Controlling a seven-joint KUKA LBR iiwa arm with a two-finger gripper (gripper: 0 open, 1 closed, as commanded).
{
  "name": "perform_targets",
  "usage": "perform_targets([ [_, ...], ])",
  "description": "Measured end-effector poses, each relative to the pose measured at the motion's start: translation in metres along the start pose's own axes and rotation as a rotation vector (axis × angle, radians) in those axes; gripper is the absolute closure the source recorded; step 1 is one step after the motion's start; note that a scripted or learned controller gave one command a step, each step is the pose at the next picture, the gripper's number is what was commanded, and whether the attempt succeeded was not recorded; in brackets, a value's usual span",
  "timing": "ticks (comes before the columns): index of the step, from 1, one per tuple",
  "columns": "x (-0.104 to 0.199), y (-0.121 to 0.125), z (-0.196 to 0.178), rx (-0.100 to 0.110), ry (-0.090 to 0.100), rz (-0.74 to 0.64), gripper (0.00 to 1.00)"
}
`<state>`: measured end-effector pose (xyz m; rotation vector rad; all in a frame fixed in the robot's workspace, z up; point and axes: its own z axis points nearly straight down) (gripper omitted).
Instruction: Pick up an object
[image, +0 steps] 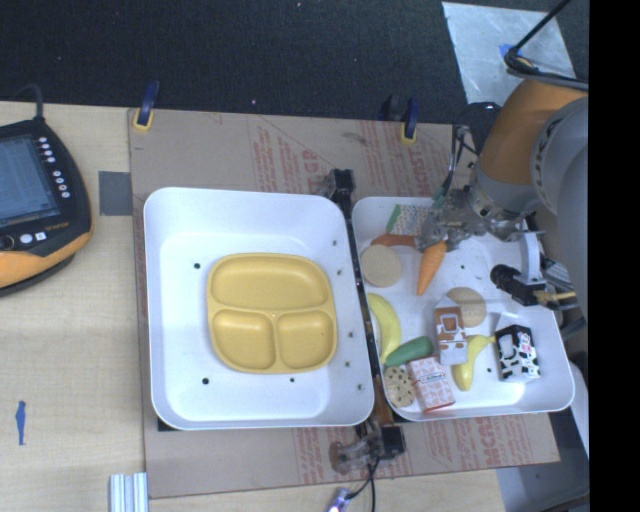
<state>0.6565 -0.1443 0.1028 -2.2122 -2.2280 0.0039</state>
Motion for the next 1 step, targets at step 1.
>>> perform_targets([
  [1, 0.0617, -0.0374, -0.0899, -0.001, 0.002, 0.003, 1.00],
])
